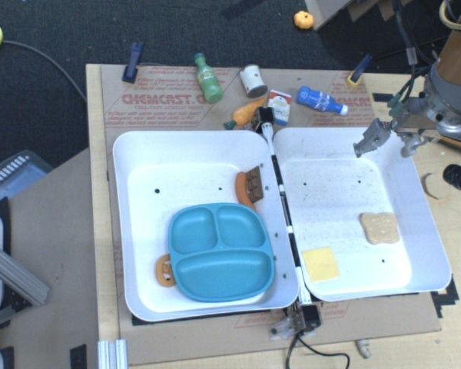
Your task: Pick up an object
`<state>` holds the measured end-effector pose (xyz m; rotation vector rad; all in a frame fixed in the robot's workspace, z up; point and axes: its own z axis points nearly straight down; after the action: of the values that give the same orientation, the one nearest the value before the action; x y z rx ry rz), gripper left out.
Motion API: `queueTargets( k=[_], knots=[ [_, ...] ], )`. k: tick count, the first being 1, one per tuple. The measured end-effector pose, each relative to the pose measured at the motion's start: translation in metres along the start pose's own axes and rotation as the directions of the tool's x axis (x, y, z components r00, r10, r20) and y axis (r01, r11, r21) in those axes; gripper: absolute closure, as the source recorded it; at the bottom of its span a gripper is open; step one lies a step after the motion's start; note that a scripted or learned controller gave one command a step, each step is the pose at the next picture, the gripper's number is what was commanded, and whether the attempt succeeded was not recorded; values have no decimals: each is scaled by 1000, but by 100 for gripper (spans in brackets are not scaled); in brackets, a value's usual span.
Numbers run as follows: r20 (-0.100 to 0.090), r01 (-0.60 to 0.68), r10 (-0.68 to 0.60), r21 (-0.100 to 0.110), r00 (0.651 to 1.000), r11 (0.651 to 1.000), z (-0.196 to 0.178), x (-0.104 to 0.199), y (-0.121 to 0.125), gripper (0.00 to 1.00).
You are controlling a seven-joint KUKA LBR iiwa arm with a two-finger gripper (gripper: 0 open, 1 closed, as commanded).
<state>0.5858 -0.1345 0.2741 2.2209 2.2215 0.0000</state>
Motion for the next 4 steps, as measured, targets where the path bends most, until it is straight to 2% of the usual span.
queueTargets(
  k=[1,2,3,4],
  knots=[
    [0,-1,1,1,1000,1000,25,-34,-47,0],
    [0,-1,1,2,1000,1000,70,-71,-43,0],
    [-1,-1,1,2,1000,1000,128,-77,-57,0],
    [2,0,0,-4,1000,1000,187,-57,-47,0]
  ],
)
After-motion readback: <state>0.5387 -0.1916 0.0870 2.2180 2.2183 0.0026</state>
